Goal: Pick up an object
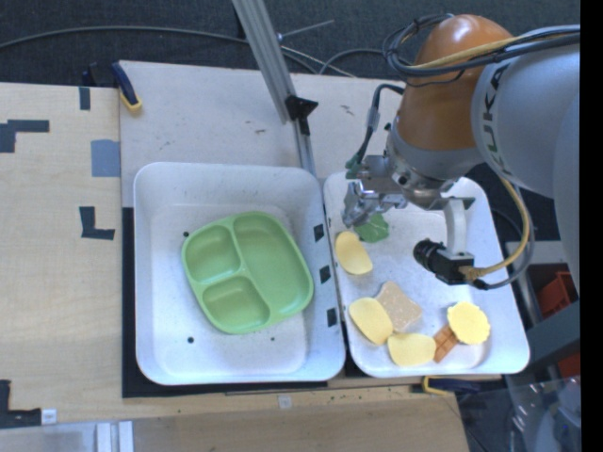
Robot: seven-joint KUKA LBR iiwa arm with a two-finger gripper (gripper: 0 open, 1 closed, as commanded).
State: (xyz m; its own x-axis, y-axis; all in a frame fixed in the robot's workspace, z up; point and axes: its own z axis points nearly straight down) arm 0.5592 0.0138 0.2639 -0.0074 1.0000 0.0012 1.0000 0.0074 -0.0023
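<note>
My gripper (363,210) hangs over the back left part of the right bin (504,342), its metal fingers pointing down at a small green object (374,228) that sits right beneath them. Just in front lies a yellow oval piece (354,252). Nearer the bin's front lie another yellow piece (371,319), a tan square like a slice of bread (399,306), a third yellow piece (411,349), a small orange stick (444,343) and a yellow round piece (468,323). The arm's grey and orange wrist covers the back of this bin.
The left bin (155,281) holds a green divided plate (247,271). A metal post (268,50) slants up behind the bins. A black cable fitting (445,261) hangs off the arm over the right bin's middle.
</note>
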